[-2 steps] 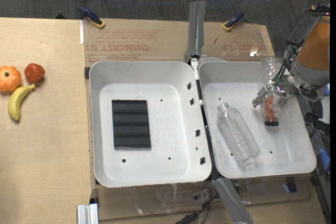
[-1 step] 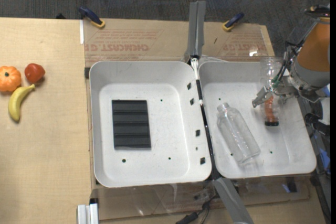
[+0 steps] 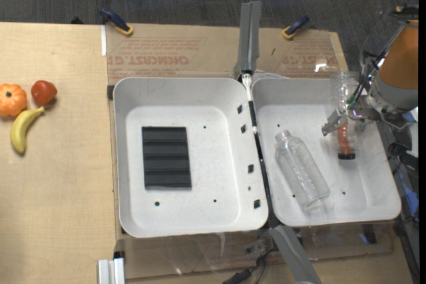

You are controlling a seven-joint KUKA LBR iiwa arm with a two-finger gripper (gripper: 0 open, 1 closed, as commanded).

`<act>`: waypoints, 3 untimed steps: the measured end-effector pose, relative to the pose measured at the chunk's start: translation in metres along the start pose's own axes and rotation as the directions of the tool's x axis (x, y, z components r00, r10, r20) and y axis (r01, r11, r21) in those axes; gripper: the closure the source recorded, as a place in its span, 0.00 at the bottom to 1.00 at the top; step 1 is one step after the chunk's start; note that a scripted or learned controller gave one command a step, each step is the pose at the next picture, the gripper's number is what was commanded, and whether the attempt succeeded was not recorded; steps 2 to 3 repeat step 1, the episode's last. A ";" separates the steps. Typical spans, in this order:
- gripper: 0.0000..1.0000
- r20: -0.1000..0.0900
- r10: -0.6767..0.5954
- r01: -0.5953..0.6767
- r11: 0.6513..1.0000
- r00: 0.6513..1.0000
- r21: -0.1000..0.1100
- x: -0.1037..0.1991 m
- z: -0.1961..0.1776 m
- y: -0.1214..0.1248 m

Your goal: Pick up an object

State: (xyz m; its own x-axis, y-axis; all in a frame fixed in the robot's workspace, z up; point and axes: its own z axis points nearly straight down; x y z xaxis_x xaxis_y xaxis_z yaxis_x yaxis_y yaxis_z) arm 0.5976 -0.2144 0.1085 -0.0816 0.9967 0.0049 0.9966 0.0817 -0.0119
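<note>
A clear plastic bottle (image 3: 303, 168) lies on its side in the right bin (image 3: 373, 206), its neck pointing to the far left. A small orange-red object with a dark end (image 3: 344, 143) sits near the bin's right side. My gripper (image 3: 343, 124) hangs directly over that orange-red object, very close to or touching its top. Whether the object is gripped or resting on the bin floor is unclear from this angle. A black ribbed block (image 3: 166, 157) lies flat in the left bin (image 3: 126, 143).
A clear plastic item (image 3: 342, 91) stands at the right bin's far edge, just behind the gripper. An orange (image 3: 11, 100), a red fruit (image 3: 44, 92) and a banana (image 3: 22, 130) lie on the wooden bench at far left. A metal divider (image 3: 249, 36) runs between the bins.
</note>
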 end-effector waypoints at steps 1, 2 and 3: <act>1.00 0.008 -0.113 0.113 0.994 0.994 -0.012 0.042 -0.065 0.051; 1.00 0.008 -0.113 0.113 0.994 0.994 -0.012 0.042 -0.065 0.051; 1.00 0.008 -0.113 0.113 0.994 0.994 -0.012 0.042 -0.065 0.051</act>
